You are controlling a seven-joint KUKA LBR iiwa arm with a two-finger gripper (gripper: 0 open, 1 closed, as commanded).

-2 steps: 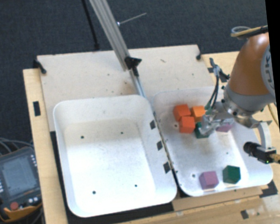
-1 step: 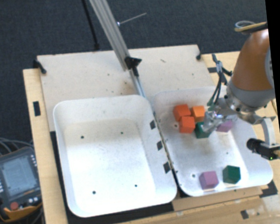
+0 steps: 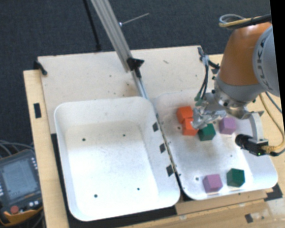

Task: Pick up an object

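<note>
Sitting bare to the left of the right bin [image 3: 257, 177]: the left bin [image 3: 63, 117]. Lying inside the right bin, left to right: 2 orange blocks [image 3: 186, 119] near its upper left, 1 green block [image 3: 206, 132] touching them, 1 purple block [image 3: 228, 125] beside that. Hovering over this cluster: the gripper [image 3: 201, 120], apparently closing in for a grasp; impossible to tell whether spread or clamped. Calling next for a clean descent onto 1 block. Crowding the target: tight neighbours. Resting well apart along the bin's near rim: another purple block [image 3: 212, 182] and green block [image 3: 235, 177].
</note>
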